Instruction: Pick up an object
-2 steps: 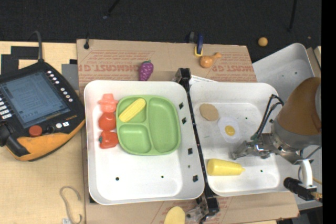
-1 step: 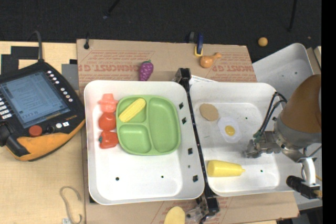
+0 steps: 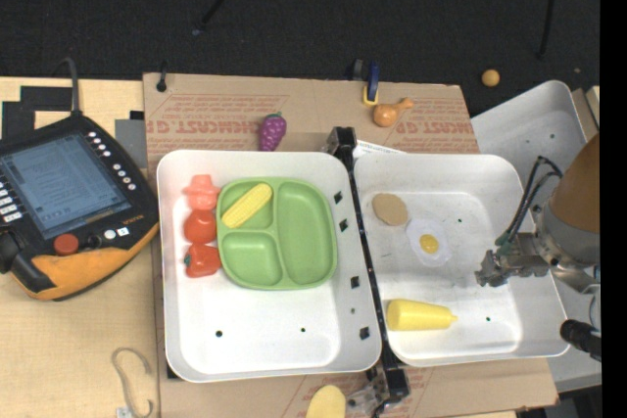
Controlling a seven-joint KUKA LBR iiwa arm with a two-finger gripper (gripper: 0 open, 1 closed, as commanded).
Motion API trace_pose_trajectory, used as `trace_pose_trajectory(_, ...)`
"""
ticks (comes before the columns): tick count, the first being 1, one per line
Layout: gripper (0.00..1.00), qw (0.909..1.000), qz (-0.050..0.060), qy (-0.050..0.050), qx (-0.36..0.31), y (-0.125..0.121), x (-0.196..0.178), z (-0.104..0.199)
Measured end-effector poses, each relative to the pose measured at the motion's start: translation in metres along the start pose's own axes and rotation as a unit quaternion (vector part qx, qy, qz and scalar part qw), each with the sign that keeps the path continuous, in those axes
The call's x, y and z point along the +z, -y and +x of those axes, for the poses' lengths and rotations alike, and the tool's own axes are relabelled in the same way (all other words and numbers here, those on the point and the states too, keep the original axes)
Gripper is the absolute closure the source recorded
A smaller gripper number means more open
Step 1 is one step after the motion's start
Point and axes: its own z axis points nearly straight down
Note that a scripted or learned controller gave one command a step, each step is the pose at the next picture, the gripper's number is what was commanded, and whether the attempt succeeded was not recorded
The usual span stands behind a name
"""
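The gripper [image 3: 493, 271] is seen low near the right bin's [image 3: 490, 173] right edge; its fingers' state cannot be told; nothing is seen held

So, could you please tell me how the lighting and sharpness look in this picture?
Camera view: even, soft light; the white bins look bright with no hard glare; the yellow cone casts a faint shadow; the floor beyond the bench is dark; the gripper looks slightly soft; overall focus is moderate and grainy.
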Motion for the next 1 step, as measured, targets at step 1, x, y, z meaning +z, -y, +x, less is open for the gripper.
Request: trace_pose_trajectory(1, 1.0, 1.0, -0.001, 0.0, -0.003, -0.0097, -0.0479, -0.0033)
